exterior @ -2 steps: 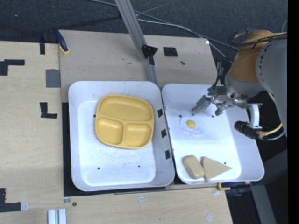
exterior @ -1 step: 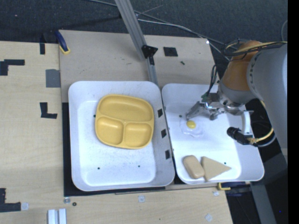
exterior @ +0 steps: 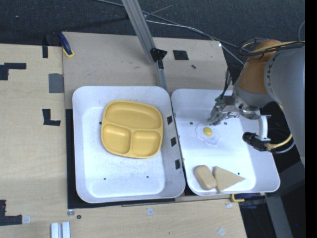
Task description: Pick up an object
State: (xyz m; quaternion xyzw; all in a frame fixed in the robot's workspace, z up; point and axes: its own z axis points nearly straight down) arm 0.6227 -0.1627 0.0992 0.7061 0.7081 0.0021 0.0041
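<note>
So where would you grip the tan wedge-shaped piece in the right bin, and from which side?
Probably straight from above, closing across the two long sloping sides of the tan wedge near its wider middle. It lies flat on the floor of the right bin, so its sides are the only graspable faces. The rounded tan piece sits close against its left end, so stay toward the pointed right half.

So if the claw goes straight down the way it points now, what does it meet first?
Probably the fried egg, which lies just below and left of the claw in the right bin. Depth is hard to judge from this slant, so it may touch the bin floor beside the egg instead.
</note>
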